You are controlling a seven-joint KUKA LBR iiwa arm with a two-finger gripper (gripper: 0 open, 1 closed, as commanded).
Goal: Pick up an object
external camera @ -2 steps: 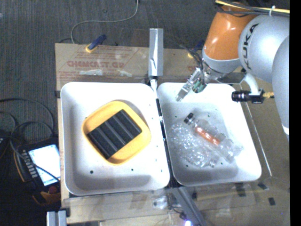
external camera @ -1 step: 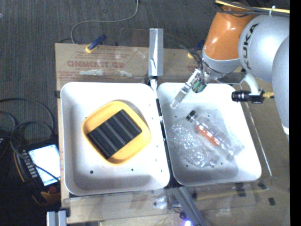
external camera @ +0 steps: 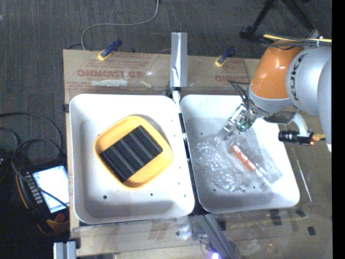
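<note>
Two shallow white bins sit side by side on the bench (external camera: 108,74), which is topped with a brown board printed in red; the left bin (external camera: 86,198) holds a yellow tray-like object with a black ribbed insert (external camera: 133,151), lying tilted near the bin's middle, its corners turned toward the walls; the right bin (external camera: 285,196) holds a heap of clear crinkled plastic packaging (external camera: 215,161) spread across its floor from the left of centre toward the near right, and among it, toward the right, lies a clear packet with an orange item inside (external camera: 243,159), slanted from far-left to near-right; the grey arm with its orange band (external camera: 275,74) reaches in from the right over the far right corner of the right bin, and the claw (external camera: 237,124) hangs low in the far part of that bin, just beyond the orange item and touching or nearly touching the clear plastic there; whether its tips are spread or pressed together cannot be told, since they blur into the transparent wrap; a silver upright strip (external camera: 178,61) stands at the far end of the seam between the bins; two blue-and-yellow clamps (external camera: 109,49) grip the board's far edge; a tablet-like device (external camera: 46,185) lies on the floor to the left of the bench.
</note>
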